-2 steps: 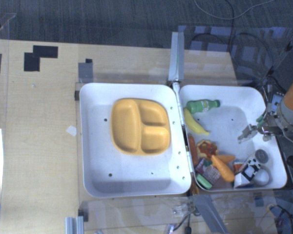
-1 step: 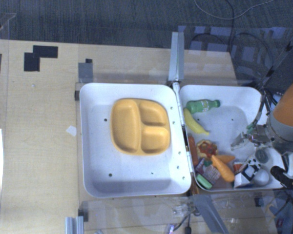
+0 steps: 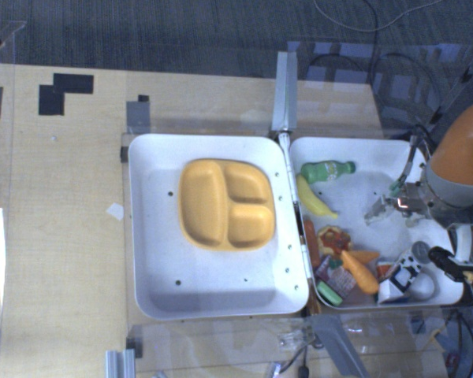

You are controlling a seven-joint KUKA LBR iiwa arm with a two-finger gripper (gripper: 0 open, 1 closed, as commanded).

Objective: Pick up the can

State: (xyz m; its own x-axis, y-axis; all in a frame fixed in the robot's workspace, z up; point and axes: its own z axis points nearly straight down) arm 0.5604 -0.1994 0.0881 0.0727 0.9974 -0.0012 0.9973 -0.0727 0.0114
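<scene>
A can [image 3: 414, 283] with a blue, white and black label appears to lie in the front right corner of the right bin [image 3: 363, 150], partly under the arm. My gripper [image 3: 388, 206] hangs over the bare middle right of that bin, behind and slightly left of the can and apart from it. Nothing shows in its grasp. The grey arm with its orange band [image 3: 461, 160] enters from the right and hides the bin's right wall.
The right bin also holds a green bottle [image 3: 327, 170] at the back, a banana [image 3: 314, 199], a carrot [image 3: 361, 272] and small packets at the front left. A yellow divided plate [image 3: 225, 203] lies in the left bin [image 3: 158, 282]. Cables run at the right edge.
</scene>
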